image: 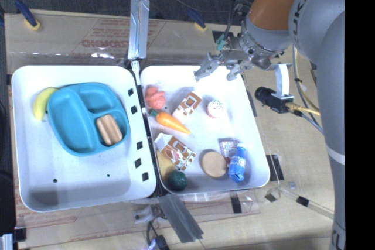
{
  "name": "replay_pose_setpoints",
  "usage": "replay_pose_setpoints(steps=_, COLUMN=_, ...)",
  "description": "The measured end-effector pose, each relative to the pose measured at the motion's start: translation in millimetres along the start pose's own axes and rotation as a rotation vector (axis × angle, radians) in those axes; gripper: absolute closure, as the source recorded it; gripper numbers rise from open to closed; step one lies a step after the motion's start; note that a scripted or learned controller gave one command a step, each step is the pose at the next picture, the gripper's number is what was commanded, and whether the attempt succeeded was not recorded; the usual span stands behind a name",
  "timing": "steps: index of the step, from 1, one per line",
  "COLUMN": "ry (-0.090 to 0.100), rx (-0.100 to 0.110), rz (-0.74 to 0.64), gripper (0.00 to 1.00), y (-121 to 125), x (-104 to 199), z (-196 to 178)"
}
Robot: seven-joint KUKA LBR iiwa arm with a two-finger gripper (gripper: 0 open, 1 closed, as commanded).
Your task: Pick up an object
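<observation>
**Jaws spread and bare above the right bin's far edge**

You have the arm [310, 14] reaching in from the right, its orange band up near the top of the view. The jaws are spread, with nothing between them, and the gripper [220, 69] hangs over the far rim of the right bin [258, 155], apart from everything lying in it.

Your candidate objects sit below it in that bin. A pink lumpy piece [154, 96] lies against the divider side, with a carrot [171, 121] just beside it, pointing toward the bin's middle. A small brown-and-white box [187, 105] is next to the carrot, and a white sprinkled round item [215, 108] rests near the centre, the closest thing to the jaws. Toward the near edge you see a second brown-and-white box [176, 151], a tan disc [213, 164], a blue wrapped item [237, 164] touching a small dark packet [227, 145], and a dark green ball [177, 180] in the near corner.

In the left bin [35, 184] a blue divided tray [76, 114] holds a brown bread-like roll [109, 129], and a banana [40, 103] lies against the tray's left side.
</observation>
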State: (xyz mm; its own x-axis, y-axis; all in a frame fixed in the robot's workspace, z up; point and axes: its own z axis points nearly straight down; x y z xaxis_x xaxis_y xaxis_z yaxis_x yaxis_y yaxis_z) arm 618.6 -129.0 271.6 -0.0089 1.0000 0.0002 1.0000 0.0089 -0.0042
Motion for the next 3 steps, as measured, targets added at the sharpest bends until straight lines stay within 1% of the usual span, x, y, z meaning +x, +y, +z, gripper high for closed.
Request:
replay_pose_setpoints(steps=1, ry=0.000, rx=0.000, rz=-0.098, gripper=0.00, y=-22.8, x=-31.1, z=-2.5)
replay_pose_setpoints(steps=2, ry=0.002, rx=0.007, rz=-0.112, gripper=0.00, y=-66.0, x=-17.4, z=111.8)
replay_pose_setpoints(steps=3, ry=0.000, rx=0.002, rz=-0.128, gripper=0.00, y=-119.8, x=-56.5, z=143.7)
